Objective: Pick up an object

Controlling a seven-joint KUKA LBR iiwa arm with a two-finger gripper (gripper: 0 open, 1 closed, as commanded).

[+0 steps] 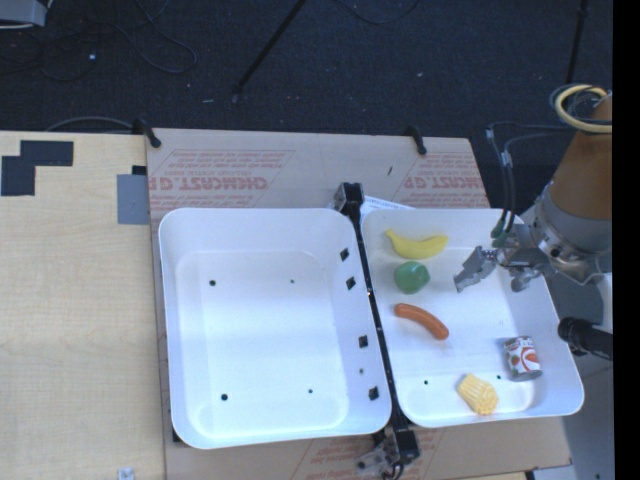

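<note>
Claw: open, holding nothing, over right bin's right half.
Right bin: banana far; green ball just nearer; sausage mid; can right, near; corn near edge.
Left bin: bare white floor.
Worktop: light wood, left.

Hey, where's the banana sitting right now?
The banana lies in the right-hand bin near its far edge, just above the green ball, with the end effector off to its right.
</note>
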